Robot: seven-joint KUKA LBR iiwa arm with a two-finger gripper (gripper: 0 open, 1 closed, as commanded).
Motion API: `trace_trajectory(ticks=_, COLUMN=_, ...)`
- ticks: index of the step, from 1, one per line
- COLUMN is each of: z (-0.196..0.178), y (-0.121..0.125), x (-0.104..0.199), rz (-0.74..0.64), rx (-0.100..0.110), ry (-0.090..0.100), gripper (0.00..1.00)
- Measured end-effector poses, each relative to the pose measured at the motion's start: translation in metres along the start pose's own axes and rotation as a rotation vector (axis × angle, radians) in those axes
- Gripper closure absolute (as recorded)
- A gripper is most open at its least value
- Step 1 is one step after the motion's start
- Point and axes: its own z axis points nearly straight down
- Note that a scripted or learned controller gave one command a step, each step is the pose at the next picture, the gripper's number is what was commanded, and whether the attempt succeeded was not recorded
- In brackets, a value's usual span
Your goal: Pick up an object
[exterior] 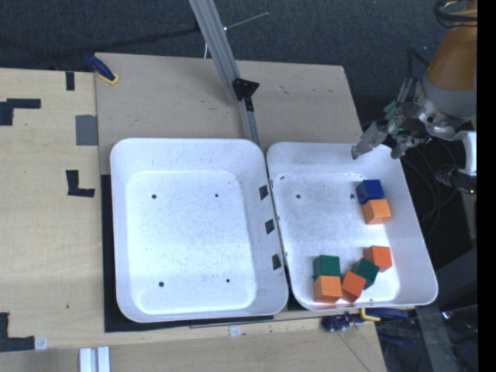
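Arm (pixel 453 60) is hanging over the top right corner of the right bin (pixel 310 161), with the gripper (pixel 385 138) sitting above the bin's back rim, well apart from every block. The fingers are too small and dark to read here; cannot tell if they are wide or narrow, and nothing is showing between them. Right bin is holding all the candidates: a blue block (pixel 370 190) touching an orange block (pixel 377 211) just below it, near the right wall; farther down, another orange block (pixel 379 256), a dark green block (pixel 366 272), an orange block (pixel 353 284), a green block (pixel 327 266) and an orange block (pixel 328 287), all crowding together at the front right. Left bin (pixel 124 161) is lying beside it on the counter (pixel 46 223). Step in hand looks like the approach, with the pick not yet started. Best bet is probably the blue block, nearest to the gripper, but it is touching the orange one, so the fingers should be straddling its free sides, left and right, rather than wedging into the seam. Coming straight down, centring over the block, and closing only once low enough should be helping. The front cluster is looking risky: blocks tilting and packing tight, likely to be getting shoved instead of gripped.
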Motion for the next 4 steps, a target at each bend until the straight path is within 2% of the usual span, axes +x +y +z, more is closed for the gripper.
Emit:
trace_trajectory(ticks=1, z=0.0, y=0.0, x=0.0, rz=0.0, rx=0.001, ry=-0.001, gripper=0.0)
trace_trajectory(ticks=2, z=0.059, y=-0.01, x=0.004, rz=0.001, rx=0.006, ry=0.001, gripper=0.0)
trace_trajectory(ticks=3, z=0.109, y=-0.005, x=-0.003, rz=0.001, rx=0.005, ry=0.0, gripper=0.0)
trace_trajectory(ticks=4, z=0.124, y=0.001, x=-0.004, rz=0.0, rx=-0.018, ry=-0.007, gripper=0.0)
